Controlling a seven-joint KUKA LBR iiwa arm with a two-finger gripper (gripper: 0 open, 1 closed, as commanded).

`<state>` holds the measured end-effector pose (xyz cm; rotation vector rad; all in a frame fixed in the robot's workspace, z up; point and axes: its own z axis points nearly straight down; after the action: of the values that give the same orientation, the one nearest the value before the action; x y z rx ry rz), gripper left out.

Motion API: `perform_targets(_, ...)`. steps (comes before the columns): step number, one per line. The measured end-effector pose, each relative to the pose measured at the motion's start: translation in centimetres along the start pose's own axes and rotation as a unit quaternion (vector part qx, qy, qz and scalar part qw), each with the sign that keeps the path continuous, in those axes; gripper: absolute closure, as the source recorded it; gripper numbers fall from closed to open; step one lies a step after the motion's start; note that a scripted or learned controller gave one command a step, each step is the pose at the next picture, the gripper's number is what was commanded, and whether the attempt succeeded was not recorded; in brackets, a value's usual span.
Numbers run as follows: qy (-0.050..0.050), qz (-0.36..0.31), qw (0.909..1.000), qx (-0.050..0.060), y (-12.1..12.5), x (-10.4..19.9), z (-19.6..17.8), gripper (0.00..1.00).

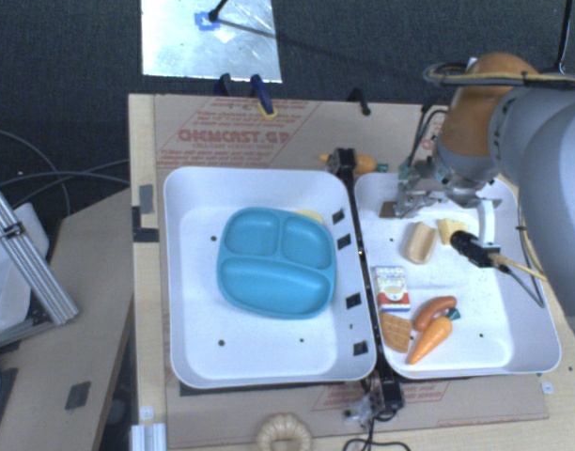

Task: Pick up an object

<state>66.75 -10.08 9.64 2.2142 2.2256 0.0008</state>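
Note:
My gripper (414, 198) hangs over the far left part of the right bin (522, 336), below the arm's orange band (475, 111). Just in front of it lies a beige bread-like piece (420, 242), and a small yellow block (450, 230) sits beside that. Nearer the front are a small red and white carton (392, 287), a tan cracker (396, 331), a red sausage (434, 310) and an orange carrot (429, 340). Nothing shows in the gripper's hold.
The left bin (198, 346) holds a blue divided plate (276, 261) with a yellowish item (311, 216) peeking out behind it. Black clips (354, 301) line the ridge between the bins. A black connector with a cable (473, 248) hangs from the arm over the right bin.

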Motion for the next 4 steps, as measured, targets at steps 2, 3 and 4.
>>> perform_targets(2, 0.0, 0.002, 1.0, -0.004, 0.4, -1.2, -12.9, 1.0)
perform_targets(3, 0.0, 0.001, 1.0, -0.001, 0.5, -1.1, -12.9, 1.0)
perform_targets(4, 0.001, 0.0, 1.0, 0.001, -3.3, 1.3, -12.5, 1.0)
